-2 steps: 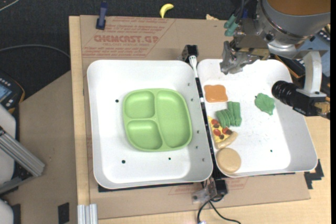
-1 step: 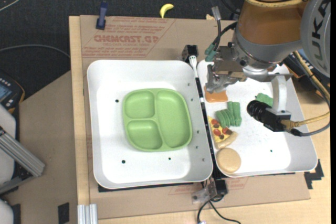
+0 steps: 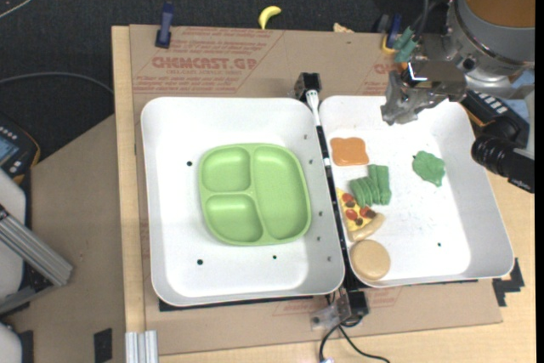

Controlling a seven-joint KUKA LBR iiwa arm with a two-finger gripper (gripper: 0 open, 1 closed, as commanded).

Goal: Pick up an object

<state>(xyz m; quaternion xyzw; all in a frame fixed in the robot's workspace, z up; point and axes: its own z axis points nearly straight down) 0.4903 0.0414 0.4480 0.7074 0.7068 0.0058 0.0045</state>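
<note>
The gripper (image 3: 399,110) hangs over the right bin's (image 3: 476,183) far edge, whether its jaws are spread I cannot tell, and the nearest pick, the orange slab (image 3: 349,150), lies just nearer the camera and to the left of it.

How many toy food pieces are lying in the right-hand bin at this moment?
5. An orange slab near the divider, green beans below it, a pizza slice, a round tan biscuit at the front, and a green leafy piece apart to the right. None looks hidden.
</note>
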